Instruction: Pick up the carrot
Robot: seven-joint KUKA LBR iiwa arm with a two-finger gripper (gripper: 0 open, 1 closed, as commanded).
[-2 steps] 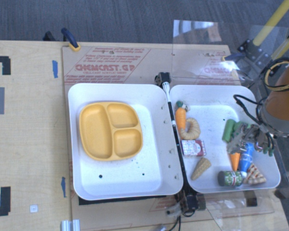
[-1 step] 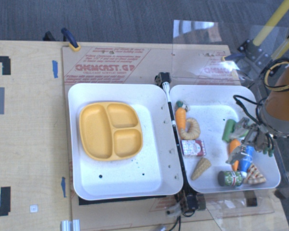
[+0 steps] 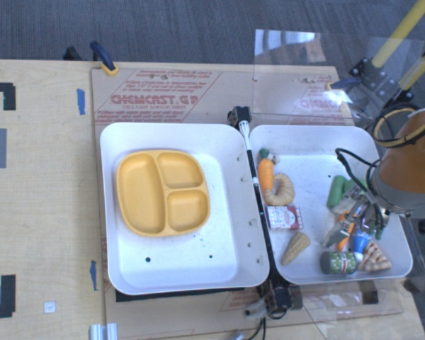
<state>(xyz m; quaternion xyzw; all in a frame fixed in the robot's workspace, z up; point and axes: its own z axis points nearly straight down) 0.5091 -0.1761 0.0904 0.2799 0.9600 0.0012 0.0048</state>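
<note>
overhead, fixed | slanted down | both bins (image 3: 177,137) framed

Two white bins (image 3: 173,278) sit side by side. One yellow divided plate (image 3: 163,192) lies in the left bin. The right bin holds one carrot (image 3: 266,174), one doughnut (image 3: 280,188), one cone (image 3: 295,247), one can (image 3: 338,263), and perhaps four more cluttered pieces.

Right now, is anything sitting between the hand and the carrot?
Yes. The hand hovers over clutter at the right bin's right side; the carrot lies at its left edge, with the donut touching it on the hand's side.
</note>
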